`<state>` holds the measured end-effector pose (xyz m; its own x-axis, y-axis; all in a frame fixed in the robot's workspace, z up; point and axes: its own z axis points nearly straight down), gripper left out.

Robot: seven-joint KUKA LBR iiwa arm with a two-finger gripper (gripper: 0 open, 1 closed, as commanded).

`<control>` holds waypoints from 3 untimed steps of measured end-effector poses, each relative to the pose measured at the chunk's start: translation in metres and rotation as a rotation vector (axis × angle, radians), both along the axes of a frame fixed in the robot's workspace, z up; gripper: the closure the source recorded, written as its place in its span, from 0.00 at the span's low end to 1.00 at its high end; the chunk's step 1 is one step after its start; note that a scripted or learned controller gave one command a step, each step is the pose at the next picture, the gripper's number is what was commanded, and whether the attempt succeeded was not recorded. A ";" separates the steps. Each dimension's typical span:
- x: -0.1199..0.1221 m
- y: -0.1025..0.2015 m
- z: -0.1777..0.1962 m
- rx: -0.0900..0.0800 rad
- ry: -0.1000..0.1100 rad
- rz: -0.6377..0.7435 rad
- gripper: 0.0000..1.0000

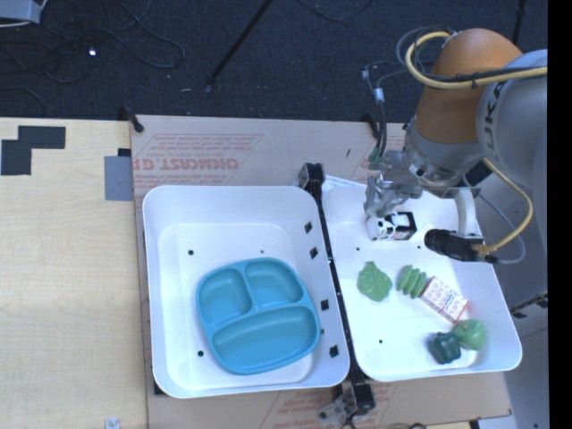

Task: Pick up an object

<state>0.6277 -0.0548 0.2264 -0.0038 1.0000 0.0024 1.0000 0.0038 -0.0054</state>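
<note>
At the far left corner of the right bin (500, 347), the gripper (386, 211) hangs low just above a small black-and-white object (393, 227); whether it is wide, narrow or holding anything cannot be told. Nearer in that bin lie a green leaf-shaped toy (374, 281), a ribbed green piece (412, 281), a small red-and-white box (444, 298), a dark green block (444, 349) and a light green round toy (470, 333). Across the divider, the left bin (170, 231) holds a blue compartment plate (257, 315).
</note>
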 end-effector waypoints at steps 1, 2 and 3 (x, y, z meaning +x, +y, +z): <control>-0.006 0.054 0.010 0.000 -0.002 0.000 1.00; -0.006 0.109 0.002 -0.001 0.000 0.001 1.00; -0.026 0.158 0.009 -0.001 0.000 0.001 1.00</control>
